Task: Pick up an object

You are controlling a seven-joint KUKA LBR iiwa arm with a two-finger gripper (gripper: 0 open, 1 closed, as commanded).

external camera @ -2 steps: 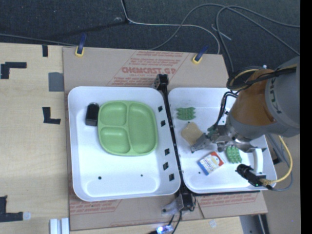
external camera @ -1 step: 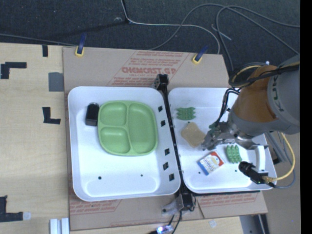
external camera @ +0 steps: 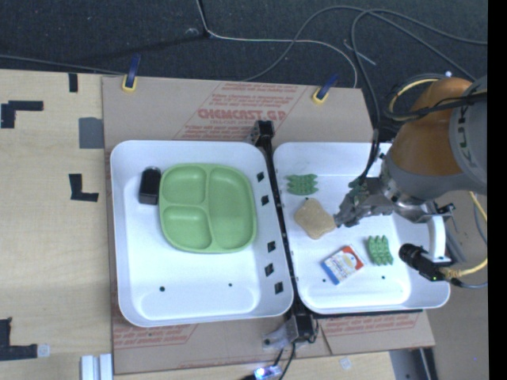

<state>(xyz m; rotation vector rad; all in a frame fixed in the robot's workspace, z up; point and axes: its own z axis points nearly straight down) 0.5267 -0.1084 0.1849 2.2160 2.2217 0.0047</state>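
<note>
- A grey robot arm with an orange band [external camera: 428, 137] reaches in from the right side of the view, over the right of two shallow white bins.
- Its dark tool [external camera: 352, 210] points down and to the left, low over the middle of the right bin [external camera: 396, 295].
- The tool tip is just beside the right edge of a tan, rounded sponge-like block [external camera: 314, 218]; whether they touch cannot be told.
- Nothing can be seen gripped in the tool, and how wide it stands cannot be told from this angle.
- Above the tan block, near the divider, lies a small green ridged piece [external camera: 302, 184].
- A second small green studded block [external camera: 379, 250] lies to the lower right of the tool.
- A small flat packet in white, blue and red [external camera: 342, 264] rests near the front of the right bin, left of that green block.
- The left bin [external camera: 190, 303] holds a pale green plastic plate with three compartments [external camera: 208, 208], and a small black rectangular object [external camera: 150, 186] touches its left edge.
- Both bins sit on a brown cardboard sheet [external camera: 238, 109] on the light wooden surface [external camera: 47, 244].
</note>
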